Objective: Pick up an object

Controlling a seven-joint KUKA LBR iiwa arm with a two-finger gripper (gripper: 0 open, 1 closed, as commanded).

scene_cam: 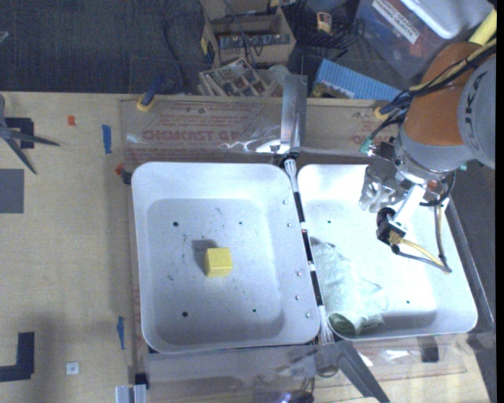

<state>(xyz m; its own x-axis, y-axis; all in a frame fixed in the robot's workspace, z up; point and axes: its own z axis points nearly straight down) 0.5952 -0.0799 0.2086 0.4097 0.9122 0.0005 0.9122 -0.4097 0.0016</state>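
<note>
While my gripper [378, 197] hangs over the right bin [453, 315], finger state indiscernible, the yellow block [219, 261] lies at eight o'clock in the left bin [157, 185].

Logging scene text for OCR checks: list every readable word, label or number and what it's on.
Red print on the cardboard strip behind the bins: too blurred to read for certain.
Letters on the arm's grey casing: cut off, unreadable.
White print on the blue packet in the background: too small.
</note>
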